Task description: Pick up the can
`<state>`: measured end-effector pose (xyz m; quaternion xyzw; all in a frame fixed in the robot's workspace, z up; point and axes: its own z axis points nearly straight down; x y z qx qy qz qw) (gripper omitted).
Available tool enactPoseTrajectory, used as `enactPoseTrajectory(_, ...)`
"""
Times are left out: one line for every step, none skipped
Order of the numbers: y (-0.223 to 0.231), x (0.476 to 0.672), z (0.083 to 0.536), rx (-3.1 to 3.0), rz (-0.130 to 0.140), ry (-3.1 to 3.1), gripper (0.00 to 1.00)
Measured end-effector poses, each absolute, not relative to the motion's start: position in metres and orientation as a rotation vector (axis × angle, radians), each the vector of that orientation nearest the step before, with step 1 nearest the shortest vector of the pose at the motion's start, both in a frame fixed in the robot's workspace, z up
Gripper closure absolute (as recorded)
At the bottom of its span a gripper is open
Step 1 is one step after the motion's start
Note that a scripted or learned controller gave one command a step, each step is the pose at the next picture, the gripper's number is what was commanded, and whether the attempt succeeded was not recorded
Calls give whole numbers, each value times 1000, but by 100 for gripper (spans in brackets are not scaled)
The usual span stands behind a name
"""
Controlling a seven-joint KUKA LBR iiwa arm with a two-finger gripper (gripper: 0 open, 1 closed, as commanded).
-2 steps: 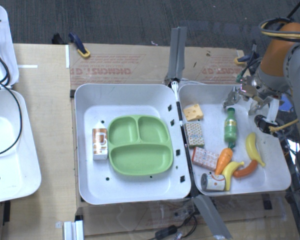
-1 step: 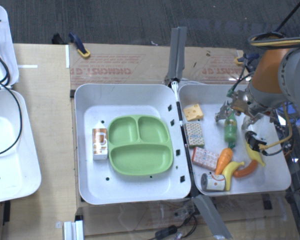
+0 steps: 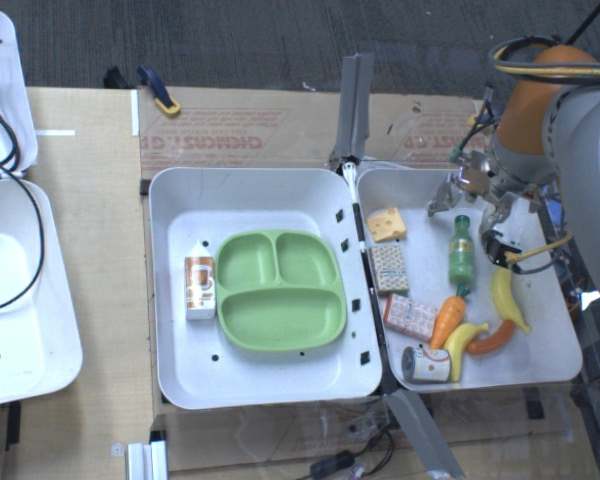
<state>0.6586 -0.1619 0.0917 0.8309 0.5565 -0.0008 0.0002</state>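
Note:
The can [image 3: 427, 364] lies on its side in the front left corner of the right bin [image 3: 555, 363]; it is silver with a white and red label. A yellow banana [image 3: 463, 342] and a carrot [image 3: 446, 320] press against it. My gripper [image 3: 469, 208] hangs over the back of the same bin, well behind the can. Its fingers [image 3: 442, 205] are spread open just above the cap of an upright green bottle [image 3: 461, 255], with nothing between them.
The right bin also holds a cheese wedge [image 3: 386, 225], a cracker box [image 3: 388, 267], a pink packet [image 3: 410, 315], a second banana [image 3: 507, 299] and a red pepper [image 3: 495, 339]. In the left bin [image 3: 170, 228] sit a green divided plate [image 3: 278, 290] and a small orange carton [image 3: 200, 286].

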Motion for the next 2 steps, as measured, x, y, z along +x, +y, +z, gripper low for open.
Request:
enactPoseTrajectory(-199,660,93,2613,4,1747,0)
enactPoseTrajectory(-198,660,93,2608,2,1753,0)
